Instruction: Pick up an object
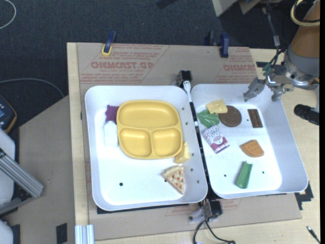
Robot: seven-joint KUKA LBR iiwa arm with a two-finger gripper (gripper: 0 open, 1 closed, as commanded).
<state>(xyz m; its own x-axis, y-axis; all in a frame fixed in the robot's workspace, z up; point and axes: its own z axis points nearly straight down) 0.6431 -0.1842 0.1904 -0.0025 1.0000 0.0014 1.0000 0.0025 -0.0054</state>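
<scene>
My gripper (pixel 264 92) hangs over the far right corner of the right bin (pixel 284 151), its two fingers spread apart with nothing between them. Below and to its left lie a brown bar (pixel 255 118), a round brown cookie (pixel 231 117), a yellow cheese wedge (pixel 217 107) and a green leafy piece (pixel 207 119). Nearer the front sit a pink-and-white packet (pixel 215 138), an orange bread slice (pixel 252 148) and a green cylinder (pixel 244 175).
The left bin (pixel 101 182) carries a yellow divided plate (pixel 150 128), a purple item (pixel 111 112), a white bottle (pixel 110 134), a yellow scrap (pixel 182 153) and a pizza slice (pixel 175 178). Clamps (pixel 107 44) grip the board's far edge.
</scene>
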